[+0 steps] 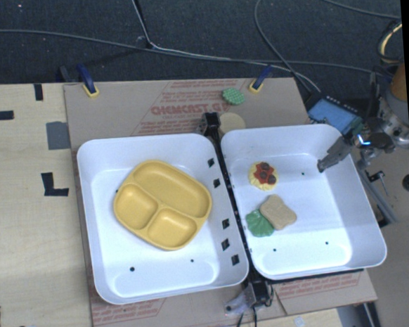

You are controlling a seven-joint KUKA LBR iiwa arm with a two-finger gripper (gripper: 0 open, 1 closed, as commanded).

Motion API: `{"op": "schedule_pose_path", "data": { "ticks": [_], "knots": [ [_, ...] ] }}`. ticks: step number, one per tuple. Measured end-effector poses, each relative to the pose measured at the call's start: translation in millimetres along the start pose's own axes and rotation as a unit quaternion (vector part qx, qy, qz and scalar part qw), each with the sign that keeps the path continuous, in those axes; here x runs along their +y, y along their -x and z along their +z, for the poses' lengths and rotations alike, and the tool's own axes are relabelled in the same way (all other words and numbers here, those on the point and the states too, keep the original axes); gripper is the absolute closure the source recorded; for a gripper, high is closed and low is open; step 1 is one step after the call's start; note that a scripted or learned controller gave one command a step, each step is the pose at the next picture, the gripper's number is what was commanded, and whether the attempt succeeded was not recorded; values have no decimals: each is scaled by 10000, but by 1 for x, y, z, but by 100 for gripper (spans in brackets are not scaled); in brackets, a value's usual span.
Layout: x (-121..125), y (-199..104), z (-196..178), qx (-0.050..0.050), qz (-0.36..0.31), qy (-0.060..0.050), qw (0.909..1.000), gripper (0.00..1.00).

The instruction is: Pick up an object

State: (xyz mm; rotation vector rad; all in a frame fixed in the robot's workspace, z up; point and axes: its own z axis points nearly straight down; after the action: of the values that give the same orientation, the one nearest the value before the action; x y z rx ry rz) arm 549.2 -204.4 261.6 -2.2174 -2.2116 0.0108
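Three small food toys, a round pizza-like piece [263,176], a tan bread slice [278,212] and a green leaf [259,223], lie at the right bin's [338,254] left side, untouched, while the end effector [329,161], seemingly empty with fingers hard to read, hovers right of centre, needing a leftward descent.

One camera hangs fixed above the bench [32,208], looking down at a slant on the two white bins [96,224]. It stands far enough off to take in both bins, bench around them, and dark floor [200,18] beyond.
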Motion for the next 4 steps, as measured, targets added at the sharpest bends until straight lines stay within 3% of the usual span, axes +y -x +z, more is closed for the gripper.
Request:
{"op": "schedule_pose_path", "data": {
  "ticks": [1, 2, 4],
  "knots": [
    [2, 0, -6, -13, -18, 53, 10000, 0],
    [-6, 1, 54, -5, -14, 28, 10000, 0],
    [6, -4, 159, -7, -23, 32, 10000, 0]
  ]
}}
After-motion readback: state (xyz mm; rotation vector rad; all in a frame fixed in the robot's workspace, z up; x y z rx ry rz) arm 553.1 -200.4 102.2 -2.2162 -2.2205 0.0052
